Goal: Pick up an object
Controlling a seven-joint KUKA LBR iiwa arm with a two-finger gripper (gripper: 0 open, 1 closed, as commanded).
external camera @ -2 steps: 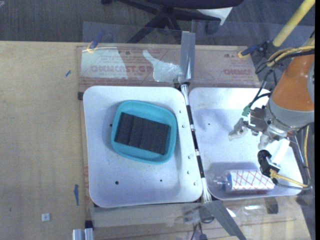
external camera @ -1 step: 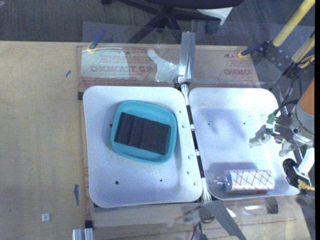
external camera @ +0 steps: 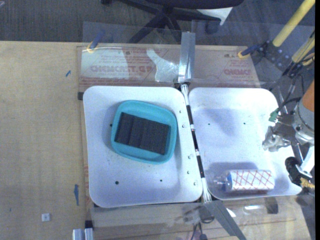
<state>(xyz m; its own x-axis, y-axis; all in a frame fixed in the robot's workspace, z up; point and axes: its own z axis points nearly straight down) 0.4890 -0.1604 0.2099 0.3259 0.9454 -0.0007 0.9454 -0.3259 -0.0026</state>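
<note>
A clear plastic bottle (external camera: 246,180) with a red crosshatch label lies on its side at the front of the right bin (external camera: 230,104). In the left bin (external camera: 100,179) a blue tray (external camera: 144,131) holds a dark rectangular pad (external camera: 141,133). My gripper (external camera: 272,140) hangs over the right bin's right edge, behind and to the right of the bottle and apart from it. The view from above shows nothing in its grasp.
A clear panel and cardboard strip (external camera: 150,66) run along the back of the bins. A metal post (external camera: 187,59) stands at the divider behind them. Cables and a yellow bar (external camera: 295,19) sit at the back right. An office chair base (external camera: 165,14) is beyond the bench.
</note>
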